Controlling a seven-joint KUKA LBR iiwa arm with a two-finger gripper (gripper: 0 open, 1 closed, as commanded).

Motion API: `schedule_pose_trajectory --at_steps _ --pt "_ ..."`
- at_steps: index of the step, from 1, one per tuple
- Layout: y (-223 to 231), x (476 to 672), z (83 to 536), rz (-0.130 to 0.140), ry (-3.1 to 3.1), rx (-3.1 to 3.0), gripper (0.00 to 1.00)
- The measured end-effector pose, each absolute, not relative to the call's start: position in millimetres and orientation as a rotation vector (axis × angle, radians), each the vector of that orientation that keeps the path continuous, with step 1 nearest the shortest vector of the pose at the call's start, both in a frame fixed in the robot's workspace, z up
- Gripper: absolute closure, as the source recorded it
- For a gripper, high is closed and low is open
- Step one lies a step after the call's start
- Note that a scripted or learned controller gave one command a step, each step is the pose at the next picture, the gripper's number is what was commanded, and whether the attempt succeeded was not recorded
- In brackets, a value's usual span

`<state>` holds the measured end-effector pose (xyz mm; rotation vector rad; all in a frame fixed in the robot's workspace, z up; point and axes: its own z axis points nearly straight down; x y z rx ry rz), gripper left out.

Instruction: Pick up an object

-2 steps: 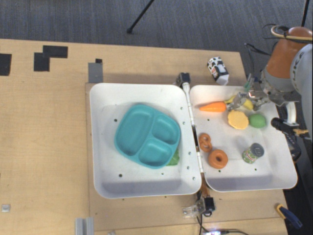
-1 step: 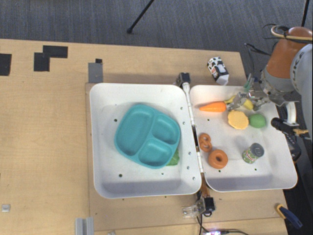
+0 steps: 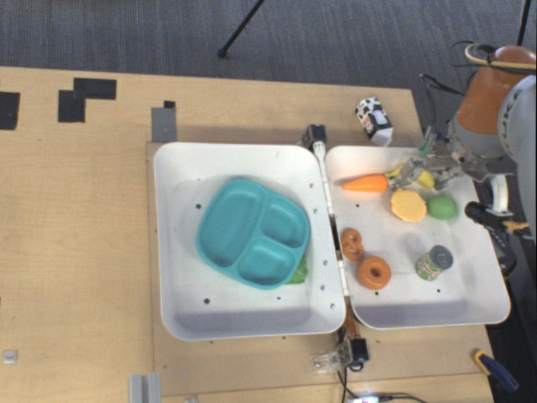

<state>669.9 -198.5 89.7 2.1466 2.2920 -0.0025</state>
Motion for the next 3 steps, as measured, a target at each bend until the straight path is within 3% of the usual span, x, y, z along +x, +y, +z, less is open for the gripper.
schedule_pose_trajectory --at_steps 3 --pt "-198.5 669.9 89.7 -0.002 2.292 2.147 0.00"
